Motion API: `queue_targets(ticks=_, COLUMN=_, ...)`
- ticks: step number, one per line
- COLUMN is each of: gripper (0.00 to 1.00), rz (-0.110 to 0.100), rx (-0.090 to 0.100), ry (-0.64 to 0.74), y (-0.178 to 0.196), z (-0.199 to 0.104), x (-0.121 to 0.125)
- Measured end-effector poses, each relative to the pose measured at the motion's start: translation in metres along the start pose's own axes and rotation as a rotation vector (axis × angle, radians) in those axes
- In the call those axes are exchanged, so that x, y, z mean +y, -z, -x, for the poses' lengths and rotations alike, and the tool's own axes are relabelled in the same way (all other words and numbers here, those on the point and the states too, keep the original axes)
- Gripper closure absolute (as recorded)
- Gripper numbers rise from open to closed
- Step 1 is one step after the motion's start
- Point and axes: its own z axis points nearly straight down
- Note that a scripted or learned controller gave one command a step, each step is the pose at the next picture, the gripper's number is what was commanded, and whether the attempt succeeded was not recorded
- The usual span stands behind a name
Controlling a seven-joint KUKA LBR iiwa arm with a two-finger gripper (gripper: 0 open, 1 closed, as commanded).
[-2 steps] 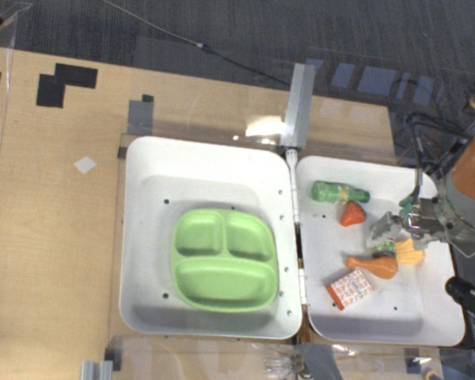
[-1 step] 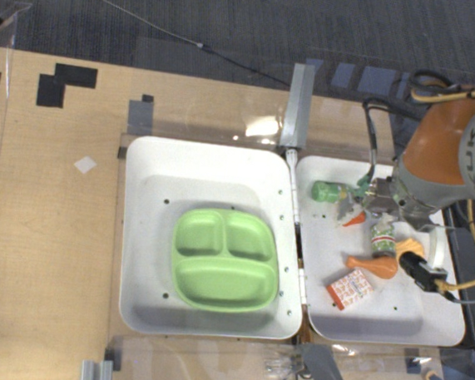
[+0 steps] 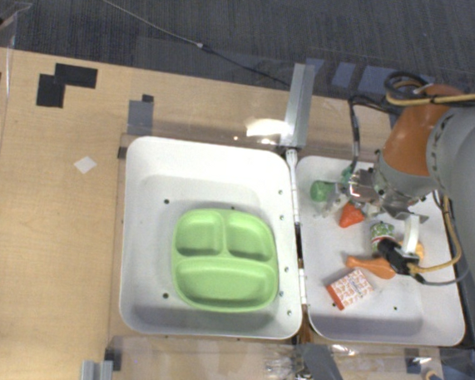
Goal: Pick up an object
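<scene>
I'm running this in a robotics lab: a pale wooden bench (image 3: pixel 49 234) with black tape markers (image 3: pixel 64 83), metal brackets (image 3: pixel 300 99), loose cables (image 3: pixel 381 90), dark carpet (image 3: pixel 238 10).

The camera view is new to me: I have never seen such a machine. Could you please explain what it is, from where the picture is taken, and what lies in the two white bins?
The picture is taken by one fixed camera above a bench, looking down at a slant. The grey machine with an orange band is a robot arm reaching in from the right. Its gripper hangs low over the right bin; I cannot tell whether it holds anything. The left bin holds a green divided tray. The right bin holds small things: a green object, an orange-red piece, an orange item and a red and white packet.
</scene>
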Motion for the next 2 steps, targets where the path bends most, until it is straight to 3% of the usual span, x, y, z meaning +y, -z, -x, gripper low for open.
queue_targets(ticks=1, gripper=1.00, rz=0.002, rx=0.001, ry=0.003, y=0.011, z=-0.001, x=0.001)
queue_targets(ticks=2, gripper=1.00, rz=-0.001, rx=0.002, ry=-0.092, y=0.091, z=-0.070, x=-0.008)
